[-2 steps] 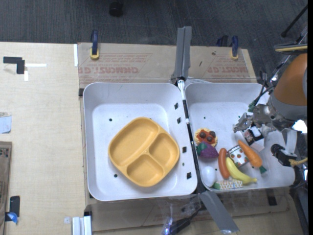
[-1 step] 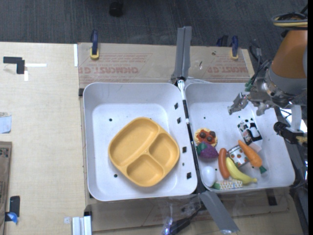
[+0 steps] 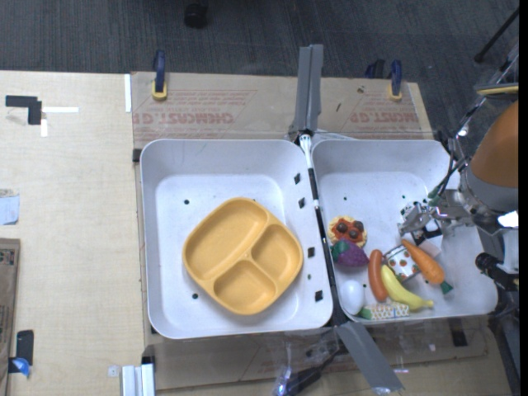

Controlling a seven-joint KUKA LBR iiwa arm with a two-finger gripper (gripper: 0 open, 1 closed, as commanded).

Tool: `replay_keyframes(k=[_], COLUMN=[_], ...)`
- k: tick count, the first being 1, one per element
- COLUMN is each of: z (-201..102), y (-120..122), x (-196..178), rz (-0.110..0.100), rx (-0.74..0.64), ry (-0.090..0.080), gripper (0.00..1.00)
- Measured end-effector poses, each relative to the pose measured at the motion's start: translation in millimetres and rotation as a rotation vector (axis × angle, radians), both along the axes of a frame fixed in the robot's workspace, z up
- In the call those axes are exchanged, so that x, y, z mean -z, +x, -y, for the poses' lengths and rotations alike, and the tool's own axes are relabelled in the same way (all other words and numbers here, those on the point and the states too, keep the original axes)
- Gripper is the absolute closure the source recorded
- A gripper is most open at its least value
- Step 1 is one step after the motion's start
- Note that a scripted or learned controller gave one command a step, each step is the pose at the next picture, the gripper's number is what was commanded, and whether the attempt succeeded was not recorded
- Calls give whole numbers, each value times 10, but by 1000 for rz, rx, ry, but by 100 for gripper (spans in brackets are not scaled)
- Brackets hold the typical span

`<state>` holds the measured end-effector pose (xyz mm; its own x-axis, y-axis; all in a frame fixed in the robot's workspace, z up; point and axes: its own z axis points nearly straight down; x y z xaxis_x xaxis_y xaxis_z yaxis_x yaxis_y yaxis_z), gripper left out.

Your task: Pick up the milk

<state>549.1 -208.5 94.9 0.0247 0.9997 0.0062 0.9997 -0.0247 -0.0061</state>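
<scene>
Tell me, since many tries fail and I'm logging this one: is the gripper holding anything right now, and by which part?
Nothing shows between the fingers of the gripper. It hangs over the right bin, just above the milk carton, which lies among the toy foods.

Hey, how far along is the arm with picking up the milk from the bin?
Done: the arm has reached into the right bin, with the pincer close above the toy pile. In hand: nothing visibly held. Left: the small milk carton lies on the bin floor among the carrot, banana and hot dog; it must be gripped and lifted.
</scene>
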Motion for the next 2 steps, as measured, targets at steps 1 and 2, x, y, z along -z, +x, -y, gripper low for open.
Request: replay_keyframes(k=[1, 2], z=[22, -667], y=[5, 384], x=[-98, -1399], rz=[3, 3], rx=[5, 162], ry=[-5, -8], gripper=[100, 100])
